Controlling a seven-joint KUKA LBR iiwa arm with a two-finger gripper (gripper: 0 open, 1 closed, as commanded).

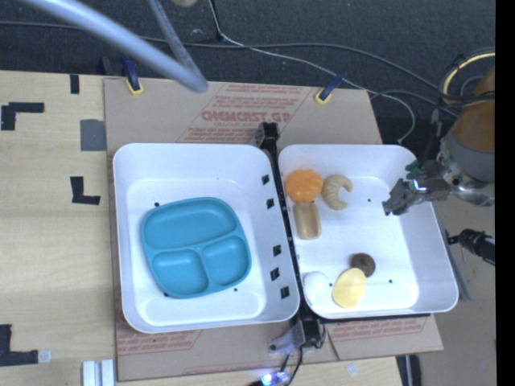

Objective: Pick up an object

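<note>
The right bin (418, 240) holds an orange round fruit (303, 185), a tan croissant-shaped piece (336, 191), a beige cylinder (306, 220), a small brown lump (362, 264) and a pale yellow lemon-like object (349, 288). My gripper (399, 199) hangs at the bin's right rim, its dark fingers pointing left and down over the bin's upper right part. Nothing lies between the fingers. It is well apart from every object.
The left bin (129, 167) carries a blue compartment tray (195, 244). A black divider with clips (278, 223) runs between the bins. Cables (322, 51) trail across the dark floor behind the bench. The arm's body (475, 147) sits at the right edge.
</note>
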